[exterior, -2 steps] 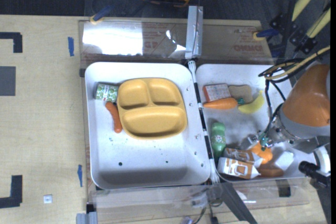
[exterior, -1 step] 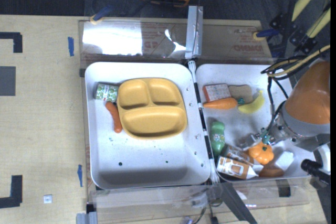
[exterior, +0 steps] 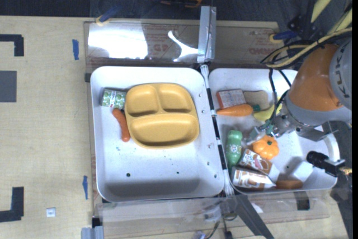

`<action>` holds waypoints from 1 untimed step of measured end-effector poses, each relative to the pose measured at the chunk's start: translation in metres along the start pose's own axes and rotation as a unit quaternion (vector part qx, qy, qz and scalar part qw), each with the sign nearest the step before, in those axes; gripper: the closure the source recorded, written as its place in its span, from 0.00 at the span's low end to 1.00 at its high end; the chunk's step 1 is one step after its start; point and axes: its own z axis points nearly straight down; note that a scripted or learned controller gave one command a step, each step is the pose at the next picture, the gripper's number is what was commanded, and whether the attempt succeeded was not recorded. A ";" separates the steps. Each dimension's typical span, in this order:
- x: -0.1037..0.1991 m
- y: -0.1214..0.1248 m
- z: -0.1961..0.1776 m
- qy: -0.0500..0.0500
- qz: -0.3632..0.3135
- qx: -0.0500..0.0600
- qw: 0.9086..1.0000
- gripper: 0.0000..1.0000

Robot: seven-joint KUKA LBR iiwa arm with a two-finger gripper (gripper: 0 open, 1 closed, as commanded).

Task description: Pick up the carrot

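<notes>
Carrot [exterior: 237, 111] is lying in upper right bin [exterior: 321, 183]; gripper [exterior: 267, 129] is hovering just lower right; finger opening cannot be told.

bins [exterior: 106, 187]: 2; tray [exterior: 162, 115]: 1; carrot [exterior: 235, 111]: 1; sausages [exterior: 122, 125]: 2; pumpkin [exterior: 265, 148]: 1

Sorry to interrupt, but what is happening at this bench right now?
The grey and orange arm reaches into the right bin, its gripper low among the toy food beside the small pumpkin. The carrot it is meant to pick up lies untouched near that bin's left wall.
</notes>
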 end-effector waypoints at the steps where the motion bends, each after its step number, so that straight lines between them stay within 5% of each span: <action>1: 0.012 0.050 -0.080 -0.001 0.110 0.000 0.994 1.00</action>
